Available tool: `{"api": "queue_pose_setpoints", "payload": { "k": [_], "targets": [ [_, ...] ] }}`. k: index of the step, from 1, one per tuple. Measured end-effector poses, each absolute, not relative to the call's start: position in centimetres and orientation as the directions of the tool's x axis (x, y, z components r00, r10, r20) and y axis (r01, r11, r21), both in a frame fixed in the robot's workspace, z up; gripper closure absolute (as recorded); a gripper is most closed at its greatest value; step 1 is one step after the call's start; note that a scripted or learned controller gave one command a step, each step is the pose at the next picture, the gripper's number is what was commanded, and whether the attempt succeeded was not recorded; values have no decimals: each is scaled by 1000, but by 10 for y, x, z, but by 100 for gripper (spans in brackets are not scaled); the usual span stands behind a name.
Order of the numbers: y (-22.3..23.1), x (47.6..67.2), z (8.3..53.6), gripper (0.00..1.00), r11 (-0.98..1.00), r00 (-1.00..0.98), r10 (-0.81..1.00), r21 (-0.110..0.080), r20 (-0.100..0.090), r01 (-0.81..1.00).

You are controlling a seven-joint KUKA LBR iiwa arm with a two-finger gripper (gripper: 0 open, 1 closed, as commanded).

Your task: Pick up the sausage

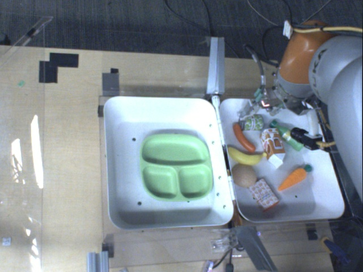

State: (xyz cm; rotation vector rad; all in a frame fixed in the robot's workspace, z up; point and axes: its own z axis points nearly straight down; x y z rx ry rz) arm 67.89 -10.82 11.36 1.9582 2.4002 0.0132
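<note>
Two bins, sausage in right bin w/ banana, jaws state unclear, arm partly cropped

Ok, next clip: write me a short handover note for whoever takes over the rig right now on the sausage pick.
Gripper: at the far end of the right bin, above the toy food; finger state unreadable from this view.
Sausage: lying in the right bin's left part, beside the banana, apart from the gripper.
Green divided tray: in the left bin.
Done: approach only; sausage not lifted.
Left: descend onto the sausage, grasp, lift.
</note>
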Motion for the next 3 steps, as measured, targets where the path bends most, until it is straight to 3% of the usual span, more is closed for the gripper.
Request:
{"api": "queue_pose_setpoints", "payload": {
  "k": [1,2,3],
  "targets": [
    [-120,671,150,0,354,-354,935,8,-5,935],
    [-91,610,88,0,319,-319,948,9,-3,948],
    [-90,613,101,100,321,-321,947,17,-5,947]
  ]
}}
